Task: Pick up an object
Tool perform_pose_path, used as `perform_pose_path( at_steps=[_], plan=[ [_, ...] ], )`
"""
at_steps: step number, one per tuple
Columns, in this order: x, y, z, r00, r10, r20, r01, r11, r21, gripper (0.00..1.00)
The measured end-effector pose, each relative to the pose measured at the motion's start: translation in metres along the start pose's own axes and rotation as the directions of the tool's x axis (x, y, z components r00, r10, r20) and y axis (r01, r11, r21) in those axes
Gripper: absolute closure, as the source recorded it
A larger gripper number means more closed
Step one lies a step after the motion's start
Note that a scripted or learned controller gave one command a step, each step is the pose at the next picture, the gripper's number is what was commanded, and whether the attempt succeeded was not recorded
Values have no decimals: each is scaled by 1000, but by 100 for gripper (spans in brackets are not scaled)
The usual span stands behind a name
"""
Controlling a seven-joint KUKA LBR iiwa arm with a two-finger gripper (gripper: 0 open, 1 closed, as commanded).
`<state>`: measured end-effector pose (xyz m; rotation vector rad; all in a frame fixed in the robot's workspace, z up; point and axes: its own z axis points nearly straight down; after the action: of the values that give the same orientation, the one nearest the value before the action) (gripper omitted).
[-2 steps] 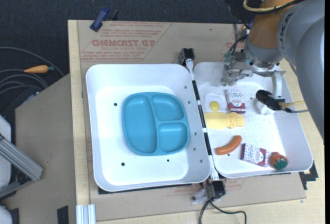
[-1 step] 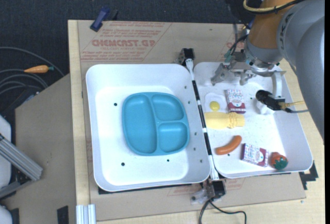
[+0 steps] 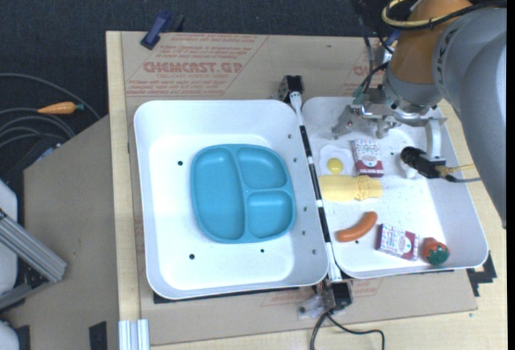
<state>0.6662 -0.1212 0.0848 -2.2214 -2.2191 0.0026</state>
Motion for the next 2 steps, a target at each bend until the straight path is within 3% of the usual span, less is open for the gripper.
perform_pose_path(
  at_steps=[1, 2],
  plan=[
    [25, 0, 0, 1000, -2, -1, 2, 1000, 0, 0],
    [25, 1, -11, 1000, -2, -1, 2, 1000, -1, 100]
  ],
)
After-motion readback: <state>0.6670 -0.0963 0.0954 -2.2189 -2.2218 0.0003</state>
